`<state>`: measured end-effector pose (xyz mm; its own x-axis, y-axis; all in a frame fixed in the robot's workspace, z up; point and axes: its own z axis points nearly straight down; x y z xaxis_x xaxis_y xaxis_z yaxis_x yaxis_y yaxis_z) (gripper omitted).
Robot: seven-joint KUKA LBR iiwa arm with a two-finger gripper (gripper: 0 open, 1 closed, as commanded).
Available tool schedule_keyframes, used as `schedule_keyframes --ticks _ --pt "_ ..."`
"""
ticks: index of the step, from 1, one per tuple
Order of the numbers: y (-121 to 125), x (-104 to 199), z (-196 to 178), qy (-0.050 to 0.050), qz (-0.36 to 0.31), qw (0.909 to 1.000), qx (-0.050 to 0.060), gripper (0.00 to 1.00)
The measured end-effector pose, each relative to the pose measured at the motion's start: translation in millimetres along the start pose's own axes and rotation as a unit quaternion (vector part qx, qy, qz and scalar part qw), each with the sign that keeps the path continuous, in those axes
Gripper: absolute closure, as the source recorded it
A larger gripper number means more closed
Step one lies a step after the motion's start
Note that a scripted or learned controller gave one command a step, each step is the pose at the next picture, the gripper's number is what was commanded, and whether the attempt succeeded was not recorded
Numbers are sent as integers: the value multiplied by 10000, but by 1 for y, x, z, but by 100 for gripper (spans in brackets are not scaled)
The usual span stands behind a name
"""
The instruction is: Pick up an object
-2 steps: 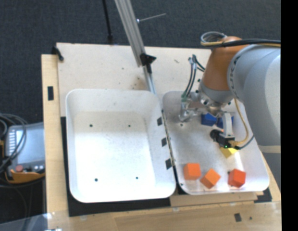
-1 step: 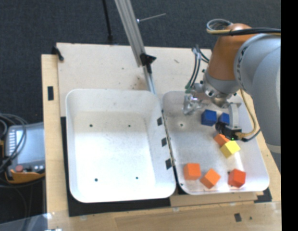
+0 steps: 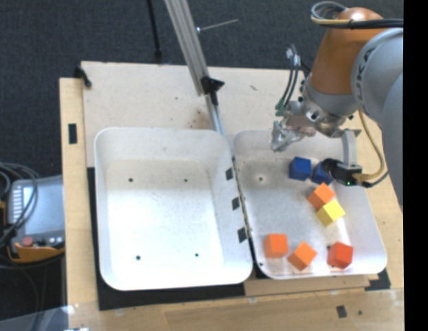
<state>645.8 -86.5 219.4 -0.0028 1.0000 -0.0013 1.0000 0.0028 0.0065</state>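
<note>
My gripper (image 3: pixel 283 141) hangs over the far edge of the right bin (image 3: pixel 269 198), just left of and beyond a blue cube (image 3: pixel 300 168). Nothing shows between its fingers. A second blue cube (image 3: pixel 320 175) sits right beside the first. Nearer the front lie an orange cube (image 3: pixel 322 195) and a yellow cube (image 3: pixel 331 213). Along the front wall rest an orange cube (image 3: pixel 275 245), another orange cube (image 3: pixel 303 256) and a red cube (image 3: pixel 339 255).
The left bin (image 3: pixel 166 205) lies beside the right one. A slanted metal pole (image 3: pixel 190 47) rises from the bench behind the bins. A control pendant (image 3: pixel 31 216) with cables sits off the bench at the left.
</note>
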Motion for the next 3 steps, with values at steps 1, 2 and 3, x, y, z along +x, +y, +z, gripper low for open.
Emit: schedule_keyframes --ticks 1,2,3 --pt "2 -2 -37 1 -5 10000 2 100" --pt "-8 48 -26 7 -13 10000 34 100" --pt "-26 92 -17 8 -13 10000 39 100"
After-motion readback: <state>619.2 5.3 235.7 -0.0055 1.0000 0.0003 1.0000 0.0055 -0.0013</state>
